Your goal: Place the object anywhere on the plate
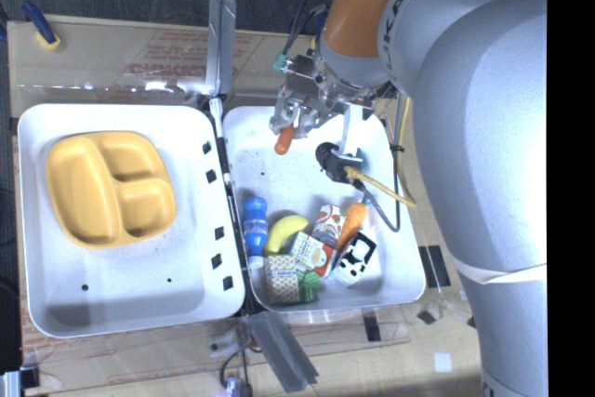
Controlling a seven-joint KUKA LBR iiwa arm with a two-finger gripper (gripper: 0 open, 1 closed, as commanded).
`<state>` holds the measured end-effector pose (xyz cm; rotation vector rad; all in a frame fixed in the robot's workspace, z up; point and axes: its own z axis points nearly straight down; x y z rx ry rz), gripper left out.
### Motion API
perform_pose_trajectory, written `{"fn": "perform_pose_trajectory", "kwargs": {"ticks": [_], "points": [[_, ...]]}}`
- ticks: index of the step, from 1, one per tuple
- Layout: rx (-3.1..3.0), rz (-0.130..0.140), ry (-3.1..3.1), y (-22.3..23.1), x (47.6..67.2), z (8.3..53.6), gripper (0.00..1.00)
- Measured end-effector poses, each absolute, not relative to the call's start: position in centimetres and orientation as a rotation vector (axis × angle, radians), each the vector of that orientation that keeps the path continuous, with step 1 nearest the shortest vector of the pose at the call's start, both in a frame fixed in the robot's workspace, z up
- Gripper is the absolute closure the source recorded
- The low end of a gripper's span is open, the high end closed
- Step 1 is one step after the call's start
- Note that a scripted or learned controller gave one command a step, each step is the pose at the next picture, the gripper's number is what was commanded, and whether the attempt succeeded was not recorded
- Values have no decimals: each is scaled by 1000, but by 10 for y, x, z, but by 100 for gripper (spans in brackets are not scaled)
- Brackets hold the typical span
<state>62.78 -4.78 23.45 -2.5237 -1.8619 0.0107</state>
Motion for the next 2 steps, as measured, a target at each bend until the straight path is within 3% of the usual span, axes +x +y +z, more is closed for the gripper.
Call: {"fn": "perform_pose_trajectory", "kwargs": {"ticks": [1,2], "points": [[-2349,8,-2079,7,655,198,100],[-2206,12,-2227,55,632,221,100]]}}
